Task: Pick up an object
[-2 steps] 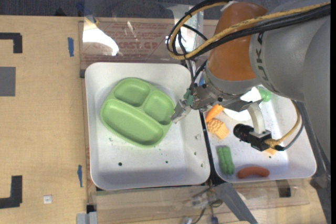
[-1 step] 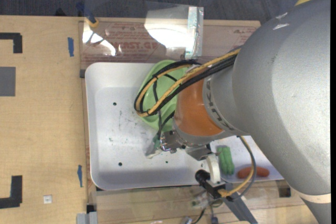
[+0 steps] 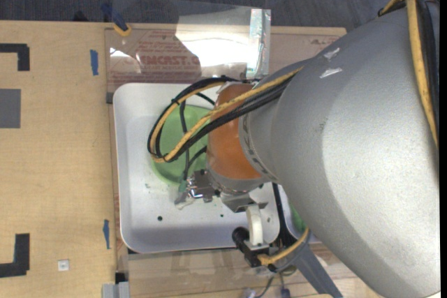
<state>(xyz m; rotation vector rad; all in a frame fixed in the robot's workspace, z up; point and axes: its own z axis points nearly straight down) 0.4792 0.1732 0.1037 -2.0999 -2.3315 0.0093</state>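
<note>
The green object [image 3: 167, 167] lies in the left half of the white bin [image 3: 133, 150], with only a curved slice of it showing past the cables and the orange band of the arm [image 3: 230, 143]. It sits just left of the wrist, partly under it. The gripper's state I cannot tell, as the arm hides it.
</note>
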